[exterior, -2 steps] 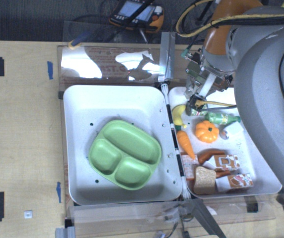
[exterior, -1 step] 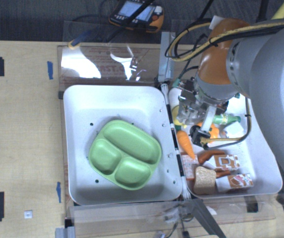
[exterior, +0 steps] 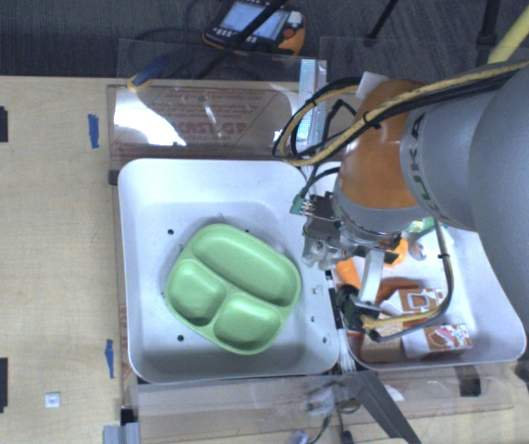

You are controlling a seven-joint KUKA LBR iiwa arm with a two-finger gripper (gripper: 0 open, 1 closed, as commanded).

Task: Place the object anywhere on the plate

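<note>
Green plate (exterior: pixel 232 285), orange packets (exterior: pixel 411 301) under arm (exterior: pixel 459 146)

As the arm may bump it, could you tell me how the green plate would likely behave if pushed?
The green plate looks like stiff moulded plastic, so it would probably keep its shape. It sits low and wide on the smooth white bin, so it should slide rather than tip. It seems thin-walled, so it is likely light.

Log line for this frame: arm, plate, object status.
arm: over right bin | plate: green, in left bin | orange packet: in right bin | placement: not done
</note>
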